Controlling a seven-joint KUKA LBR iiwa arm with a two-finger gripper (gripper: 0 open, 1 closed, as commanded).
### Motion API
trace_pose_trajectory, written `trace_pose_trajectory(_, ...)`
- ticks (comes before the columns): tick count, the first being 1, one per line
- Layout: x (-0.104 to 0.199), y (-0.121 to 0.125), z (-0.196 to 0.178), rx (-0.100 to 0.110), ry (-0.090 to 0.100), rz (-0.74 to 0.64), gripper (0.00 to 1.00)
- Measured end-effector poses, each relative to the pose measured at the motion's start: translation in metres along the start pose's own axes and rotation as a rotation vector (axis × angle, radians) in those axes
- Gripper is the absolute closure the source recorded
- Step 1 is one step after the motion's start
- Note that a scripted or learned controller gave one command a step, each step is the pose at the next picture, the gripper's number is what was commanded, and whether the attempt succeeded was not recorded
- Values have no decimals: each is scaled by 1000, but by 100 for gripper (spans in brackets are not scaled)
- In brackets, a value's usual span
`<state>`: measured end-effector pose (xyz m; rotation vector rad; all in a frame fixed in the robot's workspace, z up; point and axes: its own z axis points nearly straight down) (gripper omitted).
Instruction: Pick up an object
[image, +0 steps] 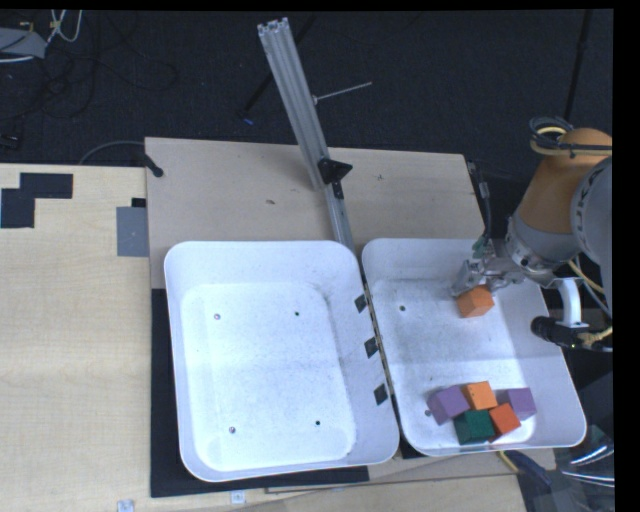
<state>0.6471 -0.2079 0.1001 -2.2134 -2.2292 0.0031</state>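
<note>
In the right bin (400, 330), the pincer (480, 282) sits over an orange block (475, 301) at two o'clock; whether it is open or closed I cannot tell. The grasp seems under way. Next comes a straight lift, confirming the block rises.
</note>
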Motion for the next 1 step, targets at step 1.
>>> trace_pose_trajectory(1, 67, 12, -34, -4, 3, 1, 100)
